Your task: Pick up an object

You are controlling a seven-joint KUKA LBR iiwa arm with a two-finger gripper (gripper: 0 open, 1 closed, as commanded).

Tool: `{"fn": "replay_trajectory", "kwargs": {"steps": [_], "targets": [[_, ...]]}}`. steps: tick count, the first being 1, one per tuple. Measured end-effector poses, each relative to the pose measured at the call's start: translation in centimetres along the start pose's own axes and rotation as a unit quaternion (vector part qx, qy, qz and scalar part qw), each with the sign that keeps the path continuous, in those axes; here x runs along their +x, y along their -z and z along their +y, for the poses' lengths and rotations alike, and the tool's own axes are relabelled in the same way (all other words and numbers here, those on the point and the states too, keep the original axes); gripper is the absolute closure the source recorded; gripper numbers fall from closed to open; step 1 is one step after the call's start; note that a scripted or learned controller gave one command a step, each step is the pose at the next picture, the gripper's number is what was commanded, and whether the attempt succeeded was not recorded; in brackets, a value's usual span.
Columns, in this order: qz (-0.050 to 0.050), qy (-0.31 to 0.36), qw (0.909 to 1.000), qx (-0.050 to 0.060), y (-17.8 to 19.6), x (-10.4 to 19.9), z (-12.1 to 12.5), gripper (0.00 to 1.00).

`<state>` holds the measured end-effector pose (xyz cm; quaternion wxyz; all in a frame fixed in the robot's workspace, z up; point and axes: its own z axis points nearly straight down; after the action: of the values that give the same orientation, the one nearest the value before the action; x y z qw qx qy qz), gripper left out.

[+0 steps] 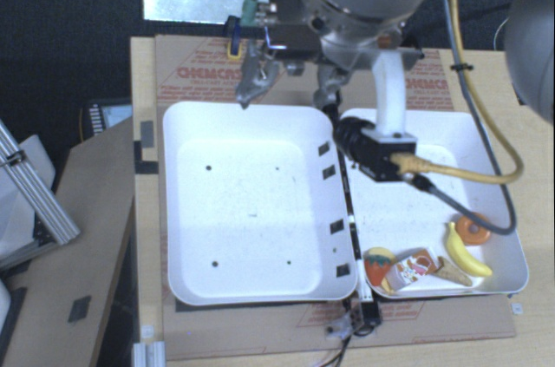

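Note:
The right bin [499, 183] holds its objects in the near corner: a yellow banana [466, 252], a small orange fruit [473, 229], a red-orange round fruit [379, 265], a red and white packet [411, 267] and a tan cone-shaped piece [453, 272]. My gripper [289, 89] hangs high over the far rim of the left bin [251, 200], near the divide between the bins. Its two fingers [251, 83] stand apart, open, with nothing between them. It is far from all the objects.
A black box [375, 150] with a yellow cable [460, 176] hangs from the arm over the right bin's left side. The bins rest on a cardboard sheet [199, 70]. A metal rail [30, 183] lies at the left edge.

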<state>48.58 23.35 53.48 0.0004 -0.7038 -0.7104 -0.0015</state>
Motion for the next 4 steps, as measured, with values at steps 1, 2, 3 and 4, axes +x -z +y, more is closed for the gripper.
{"fn": "replay_trajectory", "kwargs": {"steps": [1, 2, 3, 4], "targets": [[0.000, -0.002, 1.0000, -0.001, 1.2, -0.3, 0.1, 1.00], [-0.003, -0.009, 1.0000, 0.000, -0.1, -8.7, 4.7, 1.00], [-0.002, -0.008, 1.0000, -0.001, 0.0, -15.3, 8.9, 1.00], [-0.003, -0.008, 1.0000, -0.001, 0.0, -21.9, 12.9, 1.00]]}}
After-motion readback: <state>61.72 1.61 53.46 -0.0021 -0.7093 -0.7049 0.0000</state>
